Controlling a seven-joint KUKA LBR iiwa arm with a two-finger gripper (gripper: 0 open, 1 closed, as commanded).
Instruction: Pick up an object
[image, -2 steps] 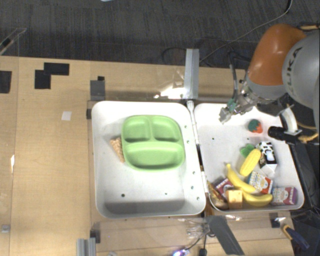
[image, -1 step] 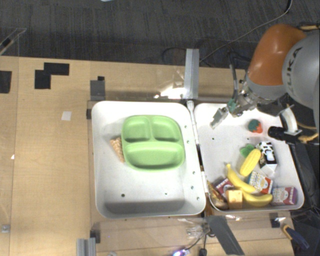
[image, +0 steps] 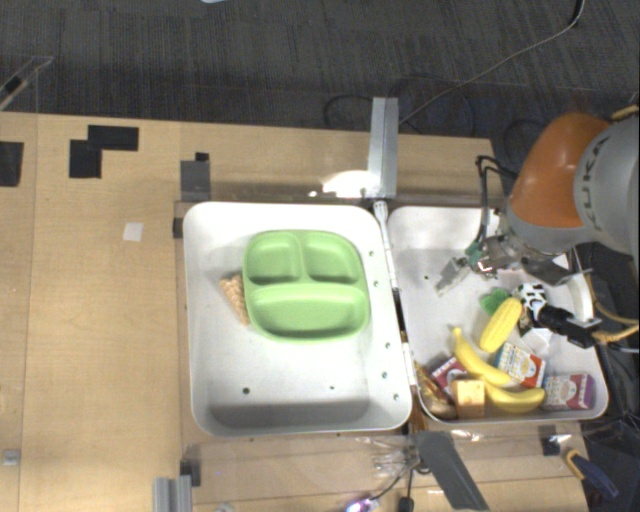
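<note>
My hand (image: 458, 272) hangs over the bare upper part of the right shallow white bin (image: 425, 235), its two thin metal fingers (image: 447, 279) spread apart with nothing between them, pointing down and to the camera's left. The pile of objects lies below and to the right of my hand, in the bin's lower half. Nearest is the yellow corn cob (image: 501, 323), its long axis slanting from upper right to lower left; just above its upper end sits a small green piece (image: 493, 299). Below the cob the curved yellow banana (image: 492, 376) runs roughly left to right along the bin floor, touching a small printed carton (image: 522, 364). I judge the cob the closest target: the reach is down and rightward. In the left bin a green divided plastic plate (image: 304, 283) partly covers a tan crumbly item (image: 235, 295). My grey wrist hides the bin's upper right corner; the packets near the lower rim are too cluttered to identify.
</note>
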